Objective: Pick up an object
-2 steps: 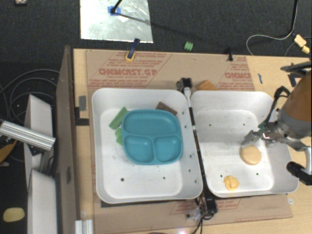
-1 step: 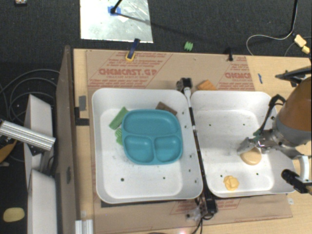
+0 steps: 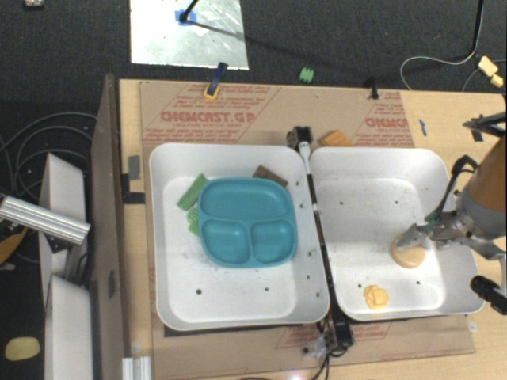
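Observation:
In the right bin (image 3: 372, 176), a tan round object (image 3: 407, 256) lies near the right side. My gripper (image 3: 417, 237) reaches in from the right and sits just above and against the top edge of this tan object, covering part of it. A small yellow lumpy object (image 3: 375, 296) rests near the front wall of the same bin, apart from the gripper. In the left bin (image 3: 170, 291) are a blue divided plate (image 3: 245, 222), a green flat piece (image 3: 191, 193) partly under the plate's left edge, and a brown block (image 3: 270, 175) behind the plate.
A black divider strip (image 3: 314, 212) runs between the two bins. An orange piece (image 3: 336, 139) lies on the cardboard behind the bins. The arm's grey body with its cable (image 3: 446, 192) hangs over the right bin's right wall.

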